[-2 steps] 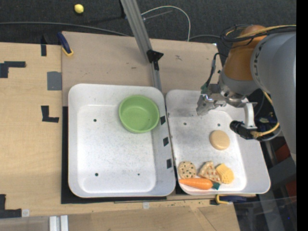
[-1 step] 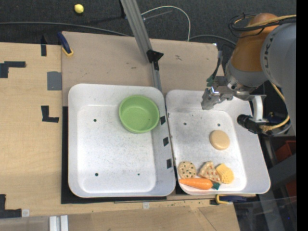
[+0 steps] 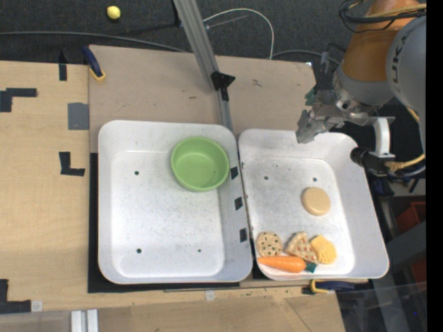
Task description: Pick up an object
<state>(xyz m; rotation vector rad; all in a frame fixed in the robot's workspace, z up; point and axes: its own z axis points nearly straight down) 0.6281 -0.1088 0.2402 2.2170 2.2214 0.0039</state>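
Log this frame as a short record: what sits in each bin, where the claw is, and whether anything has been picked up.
left bin: green bowl, near the back right corner
right bin: tan round piece mid-right; cookie, cracker, yellow piece and carrot bunched along the front edge
claw: over the right bin's back rim, apart from all items
picked up: nothing seen in the claw

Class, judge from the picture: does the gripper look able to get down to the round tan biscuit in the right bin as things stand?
Probably yes. The gripper hangs over the right bin's far rim, and the round tan biscuit lies alone on bare floor, apart from the food along the near wall.
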